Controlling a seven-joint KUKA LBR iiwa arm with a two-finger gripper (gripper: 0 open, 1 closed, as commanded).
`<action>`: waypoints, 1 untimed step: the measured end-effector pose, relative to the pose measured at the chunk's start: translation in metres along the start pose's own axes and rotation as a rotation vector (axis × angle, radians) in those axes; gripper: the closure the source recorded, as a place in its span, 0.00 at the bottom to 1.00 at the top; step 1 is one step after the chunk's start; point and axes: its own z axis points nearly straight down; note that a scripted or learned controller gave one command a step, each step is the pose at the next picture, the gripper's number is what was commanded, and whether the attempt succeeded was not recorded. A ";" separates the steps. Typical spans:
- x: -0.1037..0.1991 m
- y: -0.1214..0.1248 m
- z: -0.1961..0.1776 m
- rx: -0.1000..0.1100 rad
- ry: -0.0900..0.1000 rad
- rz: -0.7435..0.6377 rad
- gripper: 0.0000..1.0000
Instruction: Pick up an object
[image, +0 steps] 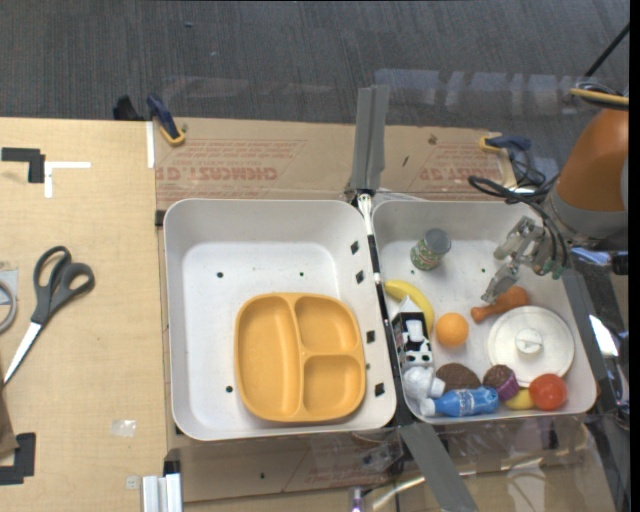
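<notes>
My gripper (508, 270) hangs over the right bin (470, 215) near its right side, fingers open and holding nothing. Just below its tips lies an orange carrot-shaped toy (500, 303). Around it in the bin sit a small tin can (431, 249), a banana (411, 298), an orange ball (452, 329), a white round lid (529, 340), a black-and-white cow toy (412, 343), a brown round toy (457, 376), a blue bottle (463, 402), a purple toy (499, 380) and a red tomato (547, 391).
The left bin (200, 300) holds a yellow divided plate (299, 356). Scissors (45, 295) lie on the wooden bench at far left. A grey divider bar (368, 140) rises between the bins at the back. The arm's orange band (600, 160) is at the right edge.
</notes>
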 end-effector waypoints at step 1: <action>-0.001 0.001 -0.011 0.001 -0.006 -0.004 1.00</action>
